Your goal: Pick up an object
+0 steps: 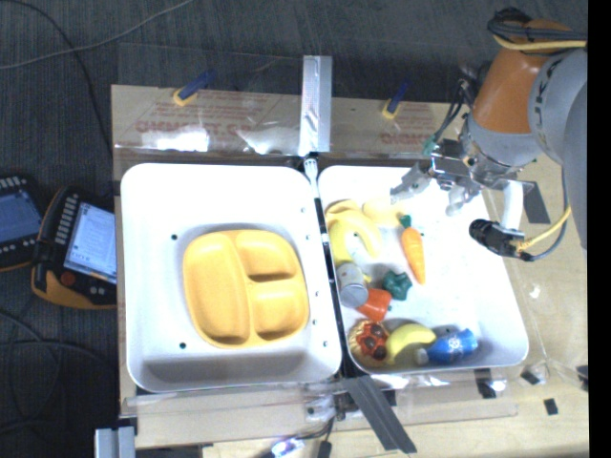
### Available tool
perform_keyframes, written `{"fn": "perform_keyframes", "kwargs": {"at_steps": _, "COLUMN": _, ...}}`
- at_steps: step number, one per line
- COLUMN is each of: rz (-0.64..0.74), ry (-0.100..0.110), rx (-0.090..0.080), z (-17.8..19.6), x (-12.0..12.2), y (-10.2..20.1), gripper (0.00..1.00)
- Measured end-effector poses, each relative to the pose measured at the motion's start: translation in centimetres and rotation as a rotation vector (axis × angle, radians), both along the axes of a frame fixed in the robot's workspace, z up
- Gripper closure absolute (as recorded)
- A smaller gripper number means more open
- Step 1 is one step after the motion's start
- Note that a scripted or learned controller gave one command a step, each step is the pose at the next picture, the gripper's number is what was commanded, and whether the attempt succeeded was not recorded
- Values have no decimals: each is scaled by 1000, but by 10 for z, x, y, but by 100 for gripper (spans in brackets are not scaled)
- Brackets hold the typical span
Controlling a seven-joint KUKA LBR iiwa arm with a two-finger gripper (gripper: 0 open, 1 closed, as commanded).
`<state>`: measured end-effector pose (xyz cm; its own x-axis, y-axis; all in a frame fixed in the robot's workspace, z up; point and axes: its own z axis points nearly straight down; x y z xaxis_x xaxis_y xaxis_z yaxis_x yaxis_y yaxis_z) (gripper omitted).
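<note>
Two white bins side by side on the desk [134,98]. Left bin [153,198] holds a yellow divided plate [245,285], three compartments, lying flat near the middle.

Right bin [501,303] has all the small objects, bunched along its left and bottom sides. Toy carrot [412,253] tilted, green top up, near the bin's centre-top. Yellow banana-like pieces [346,225] by the left wall. Small grey bottle or can [350,277] just below them. Green piece [396,282] touching an orange-red piece [375,304]. Bottom row: dark reddish-brown object [368,340], yellow banana [409,338], blue can [452,345] lying on its side, all close together.

Arm [516,84] comes in from the right, orange band visible above the wrist. Tool [436,187] sits over the upper edge of the right bin, fingers spread apart, nothing between them. It is up and right of the carrot, apart from it, touching no object.

Handheld pendant with screen [81,246] on the floor left of the desk.
</note>
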<state>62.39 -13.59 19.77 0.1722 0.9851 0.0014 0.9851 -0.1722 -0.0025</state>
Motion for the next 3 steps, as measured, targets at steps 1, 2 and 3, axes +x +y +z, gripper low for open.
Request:
{"fn": "perform_keyframes", "kwargs": {"at_steps": 1, "rz": 0, "ry": 0, "rx": 0, "z": -105, "x": -16, "y": -2, "gripper": 0}}
{"fn": "perform_keyframes", "kwargs": {"at_steps": 2, "rz": 1, "ry": 3, "rx": 1, "z": -97, "x": -17, "y": -1, "gripper": 100}}
{"fn": "perform_keyframes", "kwargs": {"at_steps": 3, "rz": -6, "ry": 0, "rx": -3, "z": -14, "x": 19, "y": 63, "gripper": 100}}
